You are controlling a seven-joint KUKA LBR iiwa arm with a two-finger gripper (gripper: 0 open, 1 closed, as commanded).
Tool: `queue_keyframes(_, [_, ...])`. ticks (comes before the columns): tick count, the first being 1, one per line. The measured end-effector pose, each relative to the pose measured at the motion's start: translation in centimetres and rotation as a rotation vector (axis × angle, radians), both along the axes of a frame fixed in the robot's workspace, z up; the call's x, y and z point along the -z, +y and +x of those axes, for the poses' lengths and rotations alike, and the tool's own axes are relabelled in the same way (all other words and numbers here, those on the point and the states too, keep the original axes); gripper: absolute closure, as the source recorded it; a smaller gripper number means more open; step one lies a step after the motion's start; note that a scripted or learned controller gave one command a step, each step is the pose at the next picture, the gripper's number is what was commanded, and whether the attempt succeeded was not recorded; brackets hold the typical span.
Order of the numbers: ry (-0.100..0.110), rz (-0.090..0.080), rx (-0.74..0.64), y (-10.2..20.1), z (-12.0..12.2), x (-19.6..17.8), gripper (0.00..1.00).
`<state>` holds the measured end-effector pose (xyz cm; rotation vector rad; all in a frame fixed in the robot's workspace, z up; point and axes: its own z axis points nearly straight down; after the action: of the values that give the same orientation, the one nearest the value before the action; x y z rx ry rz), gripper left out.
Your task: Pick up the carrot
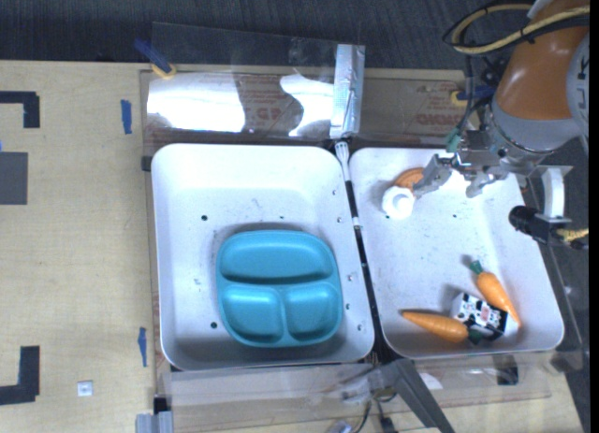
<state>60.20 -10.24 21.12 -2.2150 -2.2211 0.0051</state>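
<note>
Two orange carrots lie in the right bin (524,235). One carrot (435,324) rests along the front edge. The other carrot (495,294), with a green top, lies slantwise near the front right corner. My gripper (456,179) hangs over the back of the right bin, well behind both carrots. It is open, its two fingers (433,175) spread apart with nothing between them.
A small black-and-white object (481,317) sits between the two carrots. An orange item with a white cap (401,195) lies at the back left of the right bin, just left of the gripper. A blue divided plate (278,283) fills the left bin (178,235).
</note>
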Motion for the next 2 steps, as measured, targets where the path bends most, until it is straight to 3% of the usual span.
queue_keyframes(1, [-0.001, 0.000, -0.116, -5.3, -8.8, -0.6, 0.00])
queue_keyframes(2, [-0.005, 0.001, -0.149, -9.9, -11.9, 11.8, 0.00])
